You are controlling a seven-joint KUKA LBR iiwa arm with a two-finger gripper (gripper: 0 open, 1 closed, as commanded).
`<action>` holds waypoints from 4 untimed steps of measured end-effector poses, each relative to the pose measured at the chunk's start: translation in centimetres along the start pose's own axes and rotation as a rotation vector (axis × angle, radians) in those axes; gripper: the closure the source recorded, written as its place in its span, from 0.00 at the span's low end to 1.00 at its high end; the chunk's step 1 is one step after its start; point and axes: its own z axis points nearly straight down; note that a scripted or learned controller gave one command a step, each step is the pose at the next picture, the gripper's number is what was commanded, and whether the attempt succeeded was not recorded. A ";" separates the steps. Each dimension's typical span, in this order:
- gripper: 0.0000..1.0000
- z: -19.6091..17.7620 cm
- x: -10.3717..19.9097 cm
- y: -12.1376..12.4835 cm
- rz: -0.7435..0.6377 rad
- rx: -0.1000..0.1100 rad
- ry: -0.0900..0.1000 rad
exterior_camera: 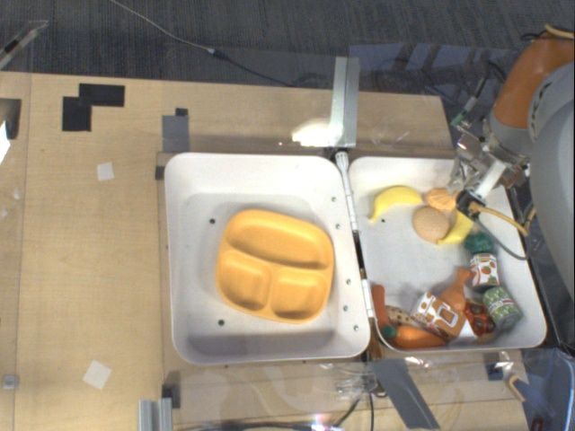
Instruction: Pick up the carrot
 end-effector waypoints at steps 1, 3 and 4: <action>1.00 -8.2 -1.3 -1.2 0.027 -0.012 0.006; 1.00 -6.9 -2.1 0.7 0.679 -0.003 0.003; 1.00 -5.1 1.7 -2.8 0.675 0.001 0.003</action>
